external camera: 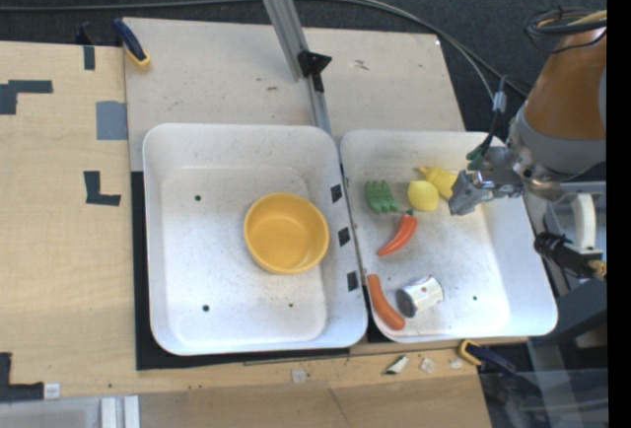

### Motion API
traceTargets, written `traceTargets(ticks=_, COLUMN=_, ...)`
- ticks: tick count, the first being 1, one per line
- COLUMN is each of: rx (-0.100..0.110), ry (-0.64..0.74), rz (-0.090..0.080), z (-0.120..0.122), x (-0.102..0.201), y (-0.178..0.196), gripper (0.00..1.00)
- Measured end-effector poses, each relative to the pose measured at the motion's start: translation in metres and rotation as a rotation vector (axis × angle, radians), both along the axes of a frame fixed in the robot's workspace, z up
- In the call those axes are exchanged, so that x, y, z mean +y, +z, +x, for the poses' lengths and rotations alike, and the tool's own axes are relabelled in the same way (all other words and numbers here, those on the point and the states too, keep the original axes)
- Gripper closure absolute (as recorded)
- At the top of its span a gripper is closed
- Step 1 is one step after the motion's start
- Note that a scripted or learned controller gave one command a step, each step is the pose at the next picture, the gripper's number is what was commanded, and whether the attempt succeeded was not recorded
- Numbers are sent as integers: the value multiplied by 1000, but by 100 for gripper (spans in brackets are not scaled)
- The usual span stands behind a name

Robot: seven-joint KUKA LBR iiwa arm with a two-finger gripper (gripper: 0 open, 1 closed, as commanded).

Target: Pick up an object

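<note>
Grey arm [552,145] with a broad orange band [569,86] — dull metal claw [465,196], thin black cables beside

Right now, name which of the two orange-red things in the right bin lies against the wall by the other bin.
The orange carrot-like piece, flat along the right bin's left wall beside the metal cup. The red chili lies mid-bin, apart from that wall.

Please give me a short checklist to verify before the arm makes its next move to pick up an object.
1. Pincer is over the right bin: ok.
2. Object near the pincer: yellow toy beside it: ok.
3. Pincer holds something: cannot tell.
4. Neighbours apart from the yellow toy: green toy and red pepper lie close: not ok.
5. Yellow bowl in the left bin, out of the way: ok.
</note>
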State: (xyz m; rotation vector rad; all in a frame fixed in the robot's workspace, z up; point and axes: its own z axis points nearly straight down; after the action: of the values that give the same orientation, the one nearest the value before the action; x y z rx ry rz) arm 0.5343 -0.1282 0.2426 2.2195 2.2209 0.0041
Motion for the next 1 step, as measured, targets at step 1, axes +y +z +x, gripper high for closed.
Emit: traceTargets(ticks=1, rx=5, ry=6, rz=2, z=5, x=58, y=-3, gripper=100)
